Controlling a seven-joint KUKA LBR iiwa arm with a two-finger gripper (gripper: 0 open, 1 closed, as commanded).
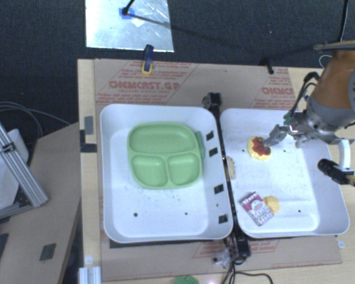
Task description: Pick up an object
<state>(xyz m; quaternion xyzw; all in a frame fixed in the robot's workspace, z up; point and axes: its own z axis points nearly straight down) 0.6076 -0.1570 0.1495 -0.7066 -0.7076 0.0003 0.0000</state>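
Red-and-yellow toy (260, 149) lies roundish, no clear long axis, touching the gripper (274, 136), whose opening I cannot tell.

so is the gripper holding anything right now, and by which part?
Cannot be told. The gripper sits right beside the red and yellow toy in the right bin; no grip is visible.

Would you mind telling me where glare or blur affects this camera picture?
In the camera view, the metal sheet beyond the bench shows bright glare; the white bins look evenly lit with soft shadows; the gripper near the red and yellow toy is slightly blurred.
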